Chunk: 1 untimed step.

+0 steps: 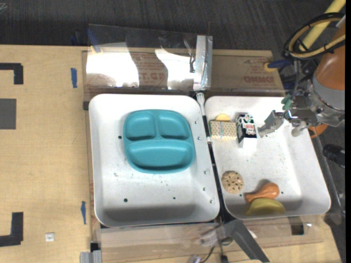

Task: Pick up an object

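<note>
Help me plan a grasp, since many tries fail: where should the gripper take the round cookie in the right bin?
Probably across its rim, coming straight down. The cookie lies flat on the right bin floor, clear of the orange gourd-shaped toy, leaving finger room either side.

Left white bin (104, 163) holds teal divided tray (159, 140). Clear plastic sheet (148, 62) behind bins. Blue tape marks (74, 76) on cardboard-coloured surface (44, 147).
</note>
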{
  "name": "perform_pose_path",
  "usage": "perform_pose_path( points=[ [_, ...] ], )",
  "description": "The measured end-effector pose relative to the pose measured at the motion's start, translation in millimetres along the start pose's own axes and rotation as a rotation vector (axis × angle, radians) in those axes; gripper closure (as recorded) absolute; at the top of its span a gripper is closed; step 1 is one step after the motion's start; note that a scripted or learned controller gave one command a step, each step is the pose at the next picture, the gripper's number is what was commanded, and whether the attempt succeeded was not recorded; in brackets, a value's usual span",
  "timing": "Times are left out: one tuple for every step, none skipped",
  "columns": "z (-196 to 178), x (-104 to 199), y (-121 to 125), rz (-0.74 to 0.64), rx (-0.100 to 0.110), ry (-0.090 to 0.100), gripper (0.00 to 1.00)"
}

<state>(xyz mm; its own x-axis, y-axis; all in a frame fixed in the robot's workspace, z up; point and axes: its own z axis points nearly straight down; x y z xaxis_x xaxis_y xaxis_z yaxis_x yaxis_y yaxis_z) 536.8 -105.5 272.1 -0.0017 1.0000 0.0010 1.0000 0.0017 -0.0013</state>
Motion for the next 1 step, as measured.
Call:
perform_pose_path(
  points=[
    [90.6,18.3,32.5,0.031,0.006,0.000,0.00]
  ],
)
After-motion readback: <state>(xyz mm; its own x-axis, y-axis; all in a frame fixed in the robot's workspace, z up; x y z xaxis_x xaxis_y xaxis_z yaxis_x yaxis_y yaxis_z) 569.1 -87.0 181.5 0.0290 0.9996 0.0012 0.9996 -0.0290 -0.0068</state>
